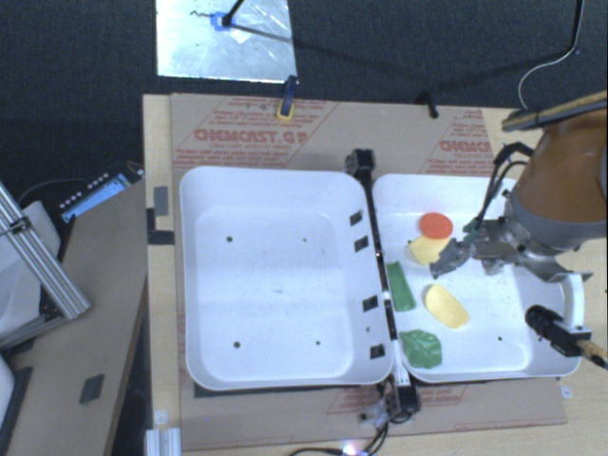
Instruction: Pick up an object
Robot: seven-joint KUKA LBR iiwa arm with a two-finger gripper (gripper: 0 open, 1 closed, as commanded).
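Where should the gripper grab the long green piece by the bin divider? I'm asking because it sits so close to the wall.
Probably across the narrow width of the long green piece, near its middle, coming straight down. It lies flat, lengthwise along the right bin's left wall, so the finger on that side has little room.

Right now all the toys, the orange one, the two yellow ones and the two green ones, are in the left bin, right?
Not quite. The camera view shows them in the right bin: the orange one, the two yellow ones and the two green ones.
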